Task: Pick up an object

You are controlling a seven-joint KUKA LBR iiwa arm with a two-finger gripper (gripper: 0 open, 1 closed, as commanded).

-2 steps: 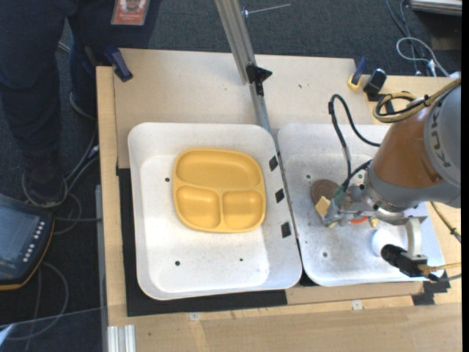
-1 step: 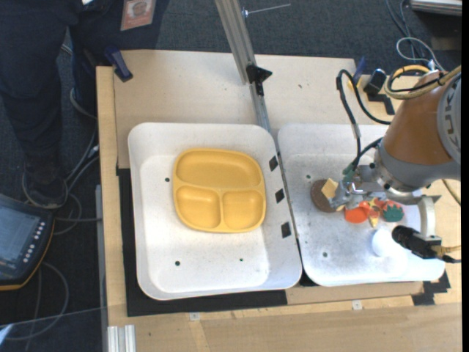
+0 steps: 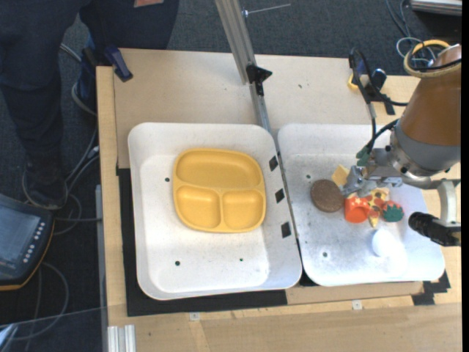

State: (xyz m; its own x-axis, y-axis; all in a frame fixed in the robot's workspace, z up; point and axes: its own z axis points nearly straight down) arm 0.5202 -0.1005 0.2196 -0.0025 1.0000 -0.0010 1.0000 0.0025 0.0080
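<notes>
While the grey arm's jaws (image 3: 360,185), whose state I cannot tell, hang low over a cluster of small toys in the right white bin (image 3: 322,251), the step looks like reaching; next, closing on the orange toy (image 3: 357,210).

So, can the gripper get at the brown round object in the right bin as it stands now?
Probably yes. The brown round object lies apart from the toy pile, uncovered from above, and the gripper is just beside it over the right bin.

Glossy yellow plastic tray (image 3: 218,189)
</notes>
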